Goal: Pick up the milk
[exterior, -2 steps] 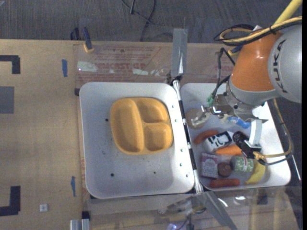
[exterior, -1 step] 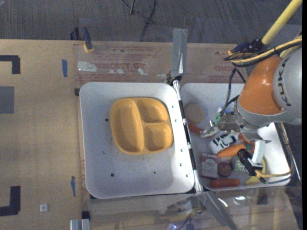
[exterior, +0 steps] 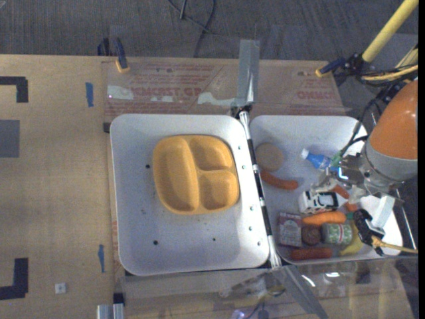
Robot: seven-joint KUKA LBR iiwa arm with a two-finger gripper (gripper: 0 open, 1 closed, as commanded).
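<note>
The milk (exterior: 317,200) is a small white carton with black patches, lying in the right bin (exterior: 292,126) near its middle right. The gripper (exterior: 336,175) hangs from the grey and orange arm (exterior: 393,141) that comes in from the right. It sits just above and to the right of the carton, close to it. Whether it touches the carton I cannot tell. An orange carrot (exterior: 324,216) lies right against the carton's near side.
Around the milk lie a blue and white bottle (exterior: 317,158), a tan disc (exterior: 269,155), a sausage (exterior: 280,182), a maroon box (exterior: 289,228), a jar (exterior: 336,233) and a banana (exterior: 356,244). A yellow divided plate (exterior: 196,173) rests in the left bin (exterior: 133,198).
</note>
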